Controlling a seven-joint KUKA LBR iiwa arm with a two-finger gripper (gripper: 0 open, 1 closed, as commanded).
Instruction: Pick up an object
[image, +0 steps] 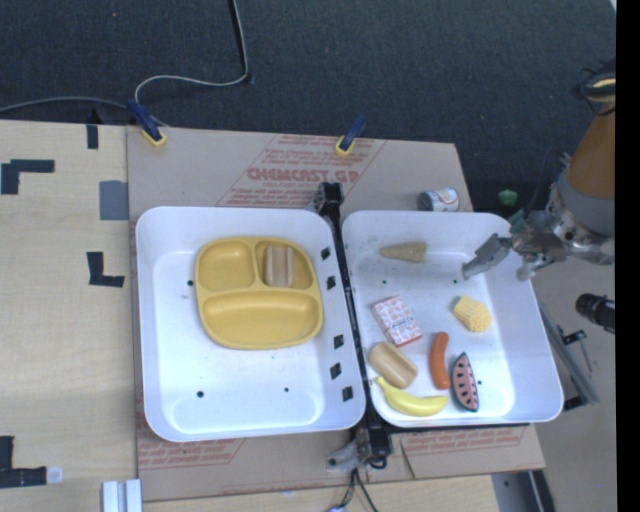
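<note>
We looked down from one fixed camera above the desk (60, 300), at a slant and from some distance, taking in both white bins (160, 330) side by side.

The gripper (497, 255) hangs over the right bin (530, 395) near a cone (404, 252), above corn (472, 314), sausage (439, 360), banana (411, 401) and watermelon (464, 382).

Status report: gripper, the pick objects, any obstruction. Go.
Gripper above right bin, nothing seen in it. Corn piece nearest, untouched. Path looks unobstructed.
</note>
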